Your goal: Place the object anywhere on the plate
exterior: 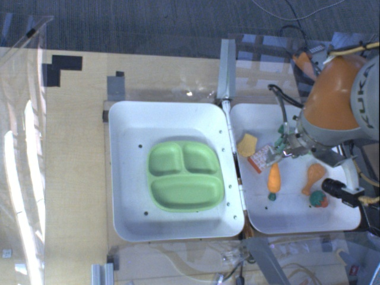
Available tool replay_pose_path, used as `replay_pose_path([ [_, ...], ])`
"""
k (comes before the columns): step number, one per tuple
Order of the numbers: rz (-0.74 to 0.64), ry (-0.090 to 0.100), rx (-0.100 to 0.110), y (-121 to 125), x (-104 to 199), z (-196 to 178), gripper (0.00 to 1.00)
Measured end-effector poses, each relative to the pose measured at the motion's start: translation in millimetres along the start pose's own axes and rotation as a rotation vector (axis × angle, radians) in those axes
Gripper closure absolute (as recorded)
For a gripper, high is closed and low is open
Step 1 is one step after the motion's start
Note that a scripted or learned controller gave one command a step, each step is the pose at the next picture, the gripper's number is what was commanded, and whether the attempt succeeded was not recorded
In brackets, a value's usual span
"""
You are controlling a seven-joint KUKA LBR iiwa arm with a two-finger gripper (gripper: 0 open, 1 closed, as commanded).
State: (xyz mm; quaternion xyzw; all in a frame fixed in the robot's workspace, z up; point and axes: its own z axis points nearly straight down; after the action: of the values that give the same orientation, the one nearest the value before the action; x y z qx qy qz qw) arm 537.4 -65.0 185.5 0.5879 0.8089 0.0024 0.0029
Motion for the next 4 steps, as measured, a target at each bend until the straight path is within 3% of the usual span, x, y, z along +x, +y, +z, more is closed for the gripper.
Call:
replay_pose_path([
  [1, 0.151, 0.000, 0.002, 91, 62, -31, 1.00],
  [2, 0.052, -0.003, -0.003, 50, -6, -157, 1.00],
  [3, -0.037, 0.001, 0.004, 10, 84, -78, 1.00],
  [4, -0.016, 0.002, 0.004, 83, 122, -64, 1.00],
])
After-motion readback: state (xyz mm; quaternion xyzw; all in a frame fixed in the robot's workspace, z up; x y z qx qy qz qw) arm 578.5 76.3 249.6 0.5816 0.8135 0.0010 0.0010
